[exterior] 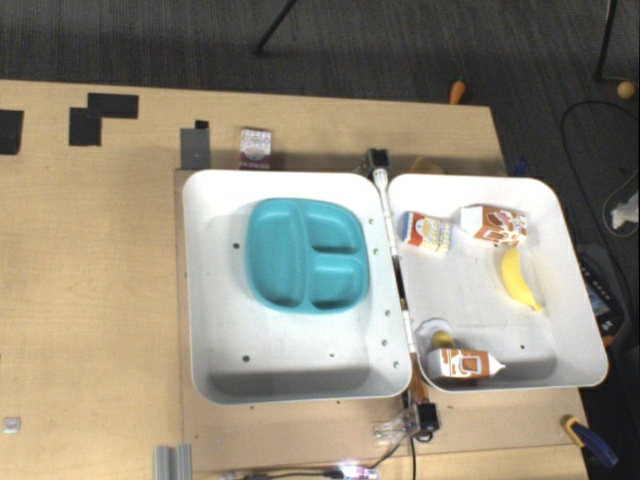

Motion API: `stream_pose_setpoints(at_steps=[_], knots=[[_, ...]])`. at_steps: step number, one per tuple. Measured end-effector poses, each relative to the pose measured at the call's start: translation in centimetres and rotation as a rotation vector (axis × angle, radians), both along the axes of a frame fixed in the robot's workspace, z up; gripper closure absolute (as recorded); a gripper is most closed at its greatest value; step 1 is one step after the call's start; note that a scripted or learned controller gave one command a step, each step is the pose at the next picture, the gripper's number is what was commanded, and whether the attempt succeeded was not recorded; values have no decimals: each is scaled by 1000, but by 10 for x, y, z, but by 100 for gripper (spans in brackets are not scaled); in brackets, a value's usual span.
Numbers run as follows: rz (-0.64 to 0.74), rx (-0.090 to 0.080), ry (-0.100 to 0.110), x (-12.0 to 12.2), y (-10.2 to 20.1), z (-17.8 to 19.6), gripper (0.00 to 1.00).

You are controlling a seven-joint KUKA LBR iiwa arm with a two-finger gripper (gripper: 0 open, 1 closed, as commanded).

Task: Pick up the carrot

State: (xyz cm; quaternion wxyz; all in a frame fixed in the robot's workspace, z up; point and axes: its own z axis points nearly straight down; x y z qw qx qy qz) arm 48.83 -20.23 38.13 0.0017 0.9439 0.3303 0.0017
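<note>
A small orange-yellow piece (441, 341), which may be the carrot, lies in the near left corner of the right bin (560, 298). It touches the top of an orange-brown carton (466, 365) lying on its side, which hides part of it. Its shape is too small to make out clearly.
The right bin also holds a banana (519, 277), a white and blue carton (427, 232) and a brown and white carton (493, 224) at the back. The left bin (215, 298) holds a teal divided plate (306, 254). A small orange object (457, 92) sits at the bench's far edge.
</note>
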Motion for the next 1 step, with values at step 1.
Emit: stream_pose_setpoints(at_steps=[1], knots=[[0, 0, 0, 0, 0, 0, 0]])
